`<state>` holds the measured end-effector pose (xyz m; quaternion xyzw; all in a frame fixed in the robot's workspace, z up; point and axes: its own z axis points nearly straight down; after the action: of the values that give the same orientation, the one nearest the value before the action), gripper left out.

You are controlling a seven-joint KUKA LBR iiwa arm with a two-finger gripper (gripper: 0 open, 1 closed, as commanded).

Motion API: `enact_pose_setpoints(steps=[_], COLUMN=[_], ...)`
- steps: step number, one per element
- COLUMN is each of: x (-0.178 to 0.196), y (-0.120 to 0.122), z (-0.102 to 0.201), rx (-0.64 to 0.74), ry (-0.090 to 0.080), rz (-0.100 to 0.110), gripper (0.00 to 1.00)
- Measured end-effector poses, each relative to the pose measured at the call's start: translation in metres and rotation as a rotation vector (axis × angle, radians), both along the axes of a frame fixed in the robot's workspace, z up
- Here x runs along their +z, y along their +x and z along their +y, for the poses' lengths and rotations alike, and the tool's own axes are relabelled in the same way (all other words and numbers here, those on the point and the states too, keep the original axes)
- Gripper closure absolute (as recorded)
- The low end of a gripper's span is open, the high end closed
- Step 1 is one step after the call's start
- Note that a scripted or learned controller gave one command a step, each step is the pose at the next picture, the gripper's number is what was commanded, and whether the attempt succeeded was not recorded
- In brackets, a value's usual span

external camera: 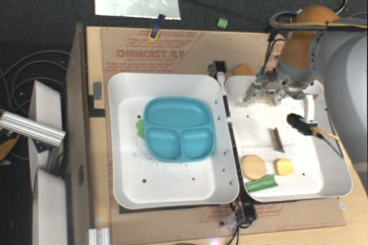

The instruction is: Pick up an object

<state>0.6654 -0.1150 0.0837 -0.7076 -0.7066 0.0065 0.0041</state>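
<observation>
My gripper (265, 94) hangs low over the far end of the right bin (339, 177), with nothing visibly in it. Toward the near end of that bin lie a thin brown stick (276, 139), a round tan biscuit (253, 167), a small yellow chunk (283, 167) and a green pod (262, 183). All of them are well apart from the gripper. The left bin (123, 140) holds a blue divided plate (178, 129), with a small green item (140, 126) peeking out from under its left edge.
The wall between the two bins (228, 123) runs just left of the gripper. An orange-tan piece (244, 70) lies on the cardboard behind the right bin. The arm's grey body (342, 65) covers the right bin's far right corner.
</observation>
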Motion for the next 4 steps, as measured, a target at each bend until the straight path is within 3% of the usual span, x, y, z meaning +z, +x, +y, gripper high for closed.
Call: enact_pose_setpoints(steps=[1, 2, 3, 4], x=[0.000, 0.011, 0.011, 0.033], y=[0.000, 0.000, -0.001, -0.004], z=[-0.004, -0.005, -0.007, -0.032], rx=[-0.001, 0.002, 0.003, 0.001], ry=[0.004, 0.001, -0.002, 0.001], rz=[0.000, 0.001, 0.007, -0.020], gripper=[0.00, 1.00, 0.00, 0.00])
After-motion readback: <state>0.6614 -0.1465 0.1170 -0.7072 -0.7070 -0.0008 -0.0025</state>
